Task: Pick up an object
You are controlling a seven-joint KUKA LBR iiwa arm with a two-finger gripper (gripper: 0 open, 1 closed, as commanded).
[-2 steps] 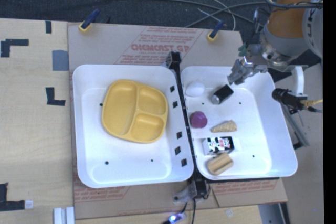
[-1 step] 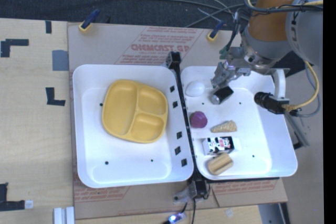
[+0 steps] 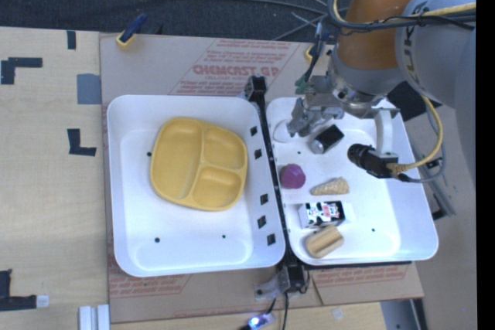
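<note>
The gripper (image 3: 303, 122) was seen low over the far left part of the right bin (image 3: 402, 239), close to the divider between the two bins. How far its fingers were parted could not be told, since they were blurred against the white floor and partly hidden under the wrist; nothing could be made out between them. Just to the gripper's right, a small black block (image 3: 328, 138) was seen on the bin floor. Nearer the camera, a purple ball (image 3: 292, 176) was seen lying beside the divider, apart from the gripper. To the right of the ball a tan cone-shaped piece (image 3: 330, 186) was seen lying on its side. Below these a small black-and-white carton (image 3: 322, 213) was found, and just in front of it, touching or almost touching, a tan bread-like roll (image 3: 323, 243). A black cylindrical fitting (image 3: 370, 158) with a yellow cable was seen over the right bin's far right area. The orange band (image 3: 383, 11) was seen above the wrist, at the top right. In the left bin (image 3: 131, 228) a yellow divided plate (image 3: 199, 164) with three compartments was seen resting on the floor, well apart from the gripper.
</note>
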